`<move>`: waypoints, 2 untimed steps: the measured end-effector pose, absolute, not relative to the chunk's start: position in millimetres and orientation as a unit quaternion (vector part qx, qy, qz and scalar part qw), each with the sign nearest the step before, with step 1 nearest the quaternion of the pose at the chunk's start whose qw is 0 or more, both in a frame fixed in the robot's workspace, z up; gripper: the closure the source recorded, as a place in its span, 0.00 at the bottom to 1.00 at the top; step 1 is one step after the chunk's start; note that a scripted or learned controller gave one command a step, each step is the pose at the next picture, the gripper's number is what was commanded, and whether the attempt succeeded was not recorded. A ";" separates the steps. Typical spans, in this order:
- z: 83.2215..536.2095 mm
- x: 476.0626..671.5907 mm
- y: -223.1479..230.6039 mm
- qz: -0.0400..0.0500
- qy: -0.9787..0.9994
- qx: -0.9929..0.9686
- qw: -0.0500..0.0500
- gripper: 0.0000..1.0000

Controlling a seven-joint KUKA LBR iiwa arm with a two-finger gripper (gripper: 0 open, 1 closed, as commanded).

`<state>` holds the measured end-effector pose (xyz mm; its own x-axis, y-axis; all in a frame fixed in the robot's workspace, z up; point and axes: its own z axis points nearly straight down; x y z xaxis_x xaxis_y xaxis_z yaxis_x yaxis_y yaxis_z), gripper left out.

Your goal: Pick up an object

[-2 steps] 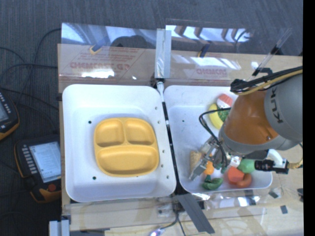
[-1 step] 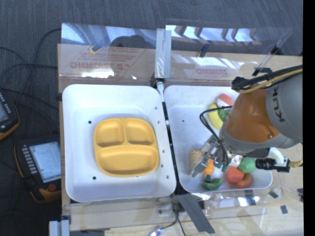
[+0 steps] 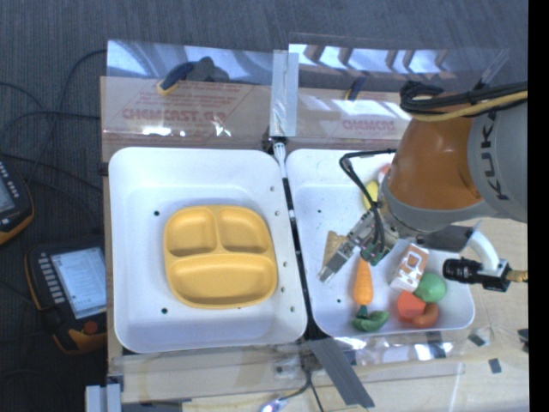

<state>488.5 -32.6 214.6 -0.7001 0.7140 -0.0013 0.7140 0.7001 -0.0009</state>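
Note:
My gripper [image 3: 333,257] is low in the right bin [image 3: 319,197], near its left side, with the fingers pointing down-left. The fingers [image 3: 328,270] stand apart and hold nothing, so the gripper is open. Just right of them lies an orange carrot [image 3: 364,283], its green top [image 3: 371,319] toward the bin's front wall. Farther right, a white and orange box [image 3: 408,266], a green ball [image 3: 431,287] and a red tomato-like piece [image 3: 416,308] are crowded into the front right corner. A yellow item [image 3: 371,192] peeks out behind the arm, mostly hidden.
The left bin [image 3: 137,187] holds a yellow divided plate [image 3: 220,254] in its middle. The arm's orange band [image 3: 433,166] covers the right bin's back right part. A black cable [image 3: 352,168] loops over that bin.

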 end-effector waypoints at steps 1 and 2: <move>212.3 484.3 14.5 0.000 0.911 0.413 0.000 1.00; 330.0 484.8 -61.5 -0.001 0.911 0.412 0.002 1.00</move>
<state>484.8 -61.5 330.0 -0.6602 0.7511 -0.0039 0.7511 0.6602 -0.0008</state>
